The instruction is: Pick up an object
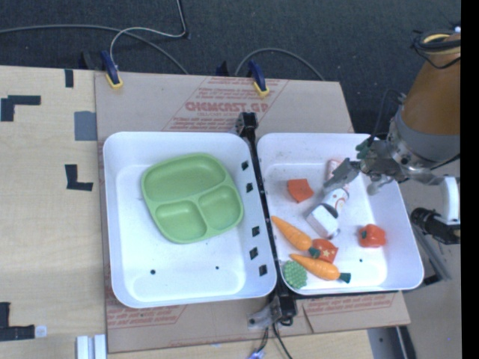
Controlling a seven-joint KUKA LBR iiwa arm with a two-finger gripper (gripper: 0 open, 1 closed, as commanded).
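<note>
Reaching into the right bin (389,279), gripper (335,179) spread over the white bottle (327,214), needing lowering, then closing.

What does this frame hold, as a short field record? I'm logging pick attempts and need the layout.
left bin: green divided plate
right bin: orange block, white bottle, two carrots, red pepper, green round piece
gripper: above the right bin, by the white bottle
held: nothing seen between fingers
</note>
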